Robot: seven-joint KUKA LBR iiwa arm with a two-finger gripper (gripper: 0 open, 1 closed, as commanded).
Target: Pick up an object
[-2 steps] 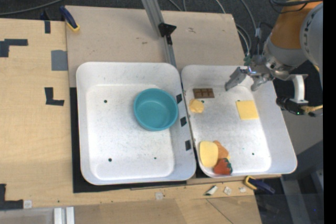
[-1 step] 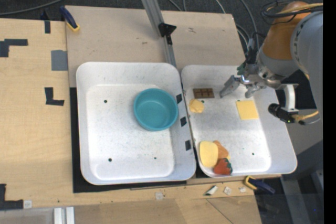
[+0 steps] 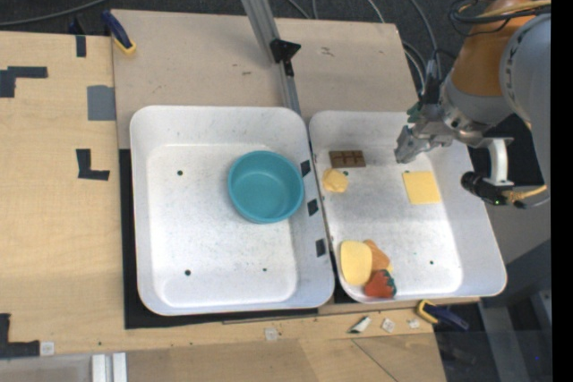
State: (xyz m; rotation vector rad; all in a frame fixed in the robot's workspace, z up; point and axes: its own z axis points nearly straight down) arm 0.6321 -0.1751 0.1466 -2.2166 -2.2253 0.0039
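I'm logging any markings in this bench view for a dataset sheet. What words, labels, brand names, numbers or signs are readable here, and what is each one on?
No text, number or brand mark is readable.
Teal bowl: plain, no marking.
Brown chocolate-like bar: segment lines, no lettering visible.
Flat yellow square: blank.
Black tape pieces on the wooden bench: shapes, not letters.
Small white scraps at the front edge: too small to read.

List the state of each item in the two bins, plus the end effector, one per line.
Teal bowl: upright, open side up, in the left bin.
Brown chocolate bar: lying flat, far end of the right bin.
Yellow square slice: lying flat, untouched.
Small yellow piece: resting beside the bar.
Yellow, orange and red toy foods: piled together, near corner.
End effector: over the right bin, above the yellow slice, holding nothing visible.
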